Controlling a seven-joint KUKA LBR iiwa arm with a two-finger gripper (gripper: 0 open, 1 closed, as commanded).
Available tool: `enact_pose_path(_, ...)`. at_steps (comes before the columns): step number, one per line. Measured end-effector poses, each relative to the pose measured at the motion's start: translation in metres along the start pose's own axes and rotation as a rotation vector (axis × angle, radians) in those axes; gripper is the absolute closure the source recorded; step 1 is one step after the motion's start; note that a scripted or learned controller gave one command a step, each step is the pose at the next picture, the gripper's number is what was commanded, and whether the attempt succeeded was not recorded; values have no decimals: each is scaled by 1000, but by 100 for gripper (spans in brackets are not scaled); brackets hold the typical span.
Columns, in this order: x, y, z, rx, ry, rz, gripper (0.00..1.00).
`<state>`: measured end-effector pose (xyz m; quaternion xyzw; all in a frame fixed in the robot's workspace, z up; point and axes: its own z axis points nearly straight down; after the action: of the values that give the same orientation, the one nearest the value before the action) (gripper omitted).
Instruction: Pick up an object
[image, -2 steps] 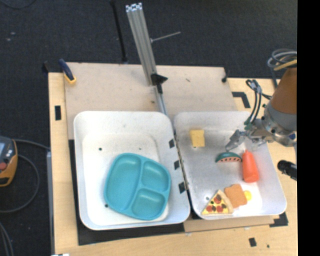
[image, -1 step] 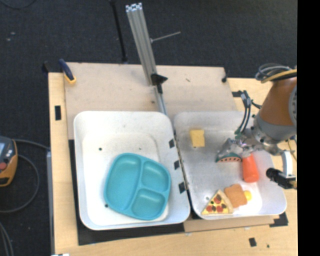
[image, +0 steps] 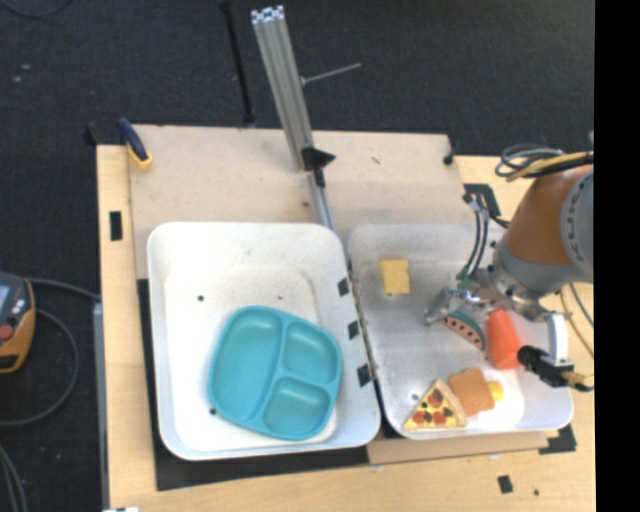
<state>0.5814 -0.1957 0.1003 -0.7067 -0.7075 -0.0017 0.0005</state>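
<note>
Orange cylinder (image: 502, 339) lying near the right bin's (image: 420, 250) right edge, long axis running roughly from far edge to near edge. Gripper (image: 462, 312) low just beside its far end, above a small striped piece (image: 463, 327); finger opening cannot be told.

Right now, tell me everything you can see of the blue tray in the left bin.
The blue tray is a turquoise, plastic-looking plate with rounded corners, split into three compartments: one large and two smaller. It lies flat and slightly rotated on the floor of the left bin, toward its near right corner. Nothing rests in it, and it sits apart from the gripper.
</note>
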Motion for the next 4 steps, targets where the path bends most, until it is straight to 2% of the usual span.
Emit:
enact_pose_path(1, -2, 1, -13, -5, -3, 2, 100)
enact_pose_path(2, -1, 1, -56, -2, -5, -2, 100)
enact_pose_path(4, 0, 16, -179, -6, -6, -3, 100)
